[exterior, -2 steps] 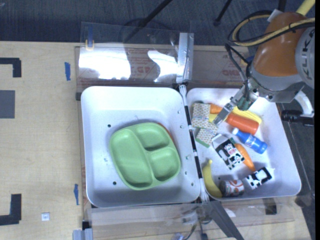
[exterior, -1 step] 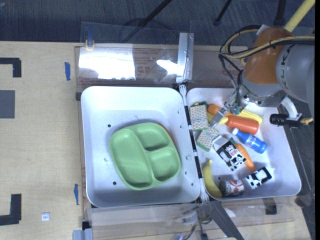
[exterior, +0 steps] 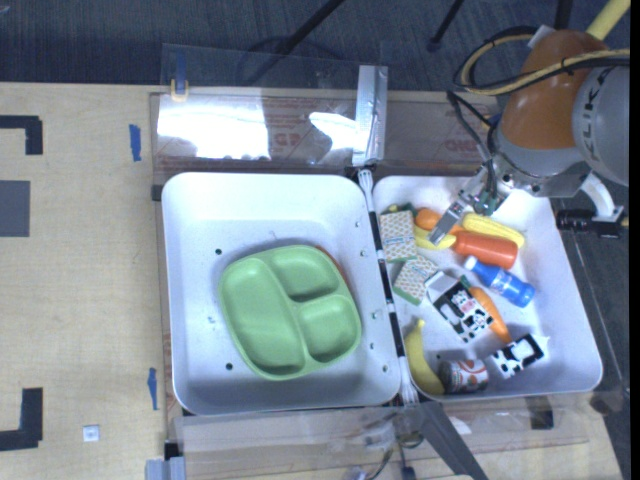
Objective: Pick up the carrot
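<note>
Currently the claw (exterior: pixel 455 211) hangs low in the right bin (exterior: pixel 575 353), at its far-left part; whether it is apart or together I cannot tell. Carrot (exterior: pixel 487 303) lies mid-bin, nearer the camera than the claw, just beside the blue bottle (exterior: pixel 503 283), long axis diagonal, partly under clutter.

I see the carrot (exterior: pixel 487 306), a slim orange stick, lying slantwise in my right bin's middle, partly under a black-and-white packet, just below a blue bottle.
</note>
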Robot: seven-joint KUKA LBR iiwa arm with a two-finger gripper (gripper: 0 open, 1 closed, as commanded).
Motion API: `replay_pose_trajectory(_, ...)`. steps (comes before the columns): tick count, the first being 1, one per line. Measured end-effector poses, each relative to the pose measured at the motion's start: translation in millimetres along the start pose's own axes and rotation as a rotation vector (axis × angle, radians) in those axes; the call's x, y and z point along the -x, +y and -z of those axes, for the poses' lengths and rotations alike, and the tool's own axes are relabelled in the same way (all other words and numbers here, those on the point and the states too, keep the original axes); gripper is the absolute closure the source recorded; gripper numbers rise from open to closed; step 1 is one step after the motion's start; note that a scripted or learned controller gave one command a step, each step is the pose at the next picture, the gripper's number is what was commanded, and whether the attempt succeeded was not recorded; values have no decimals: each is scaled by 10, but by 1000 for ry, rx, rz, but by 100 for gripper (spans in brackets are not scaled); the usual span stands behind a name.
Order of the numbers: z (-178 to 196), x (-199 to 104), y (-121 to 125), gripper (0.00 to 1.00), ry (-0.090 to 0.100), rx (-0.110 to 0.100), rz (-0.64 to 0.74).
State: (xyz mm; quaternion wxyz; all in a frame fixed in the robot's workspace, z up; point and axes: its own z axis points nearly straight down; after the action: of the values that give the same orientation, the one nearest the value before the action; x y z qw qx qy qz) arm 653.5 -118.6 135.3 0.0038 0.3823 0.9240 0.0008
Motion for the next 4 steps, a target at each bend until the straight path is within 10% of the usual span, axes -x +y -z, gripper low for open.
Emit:
replay_pose_trajectory(1, -443, -18, -10, 0, 0, 1, 124)
replay_pose_trajectory(2, -388, -36, -25, 100, 7, -3, 125)
replay_pose_trajectory(3, -290, -32, -26, 100, 7, -1, 123)
replay_pose_trajectory(4, 584, 183, -479, 100, 1, -1, 73)
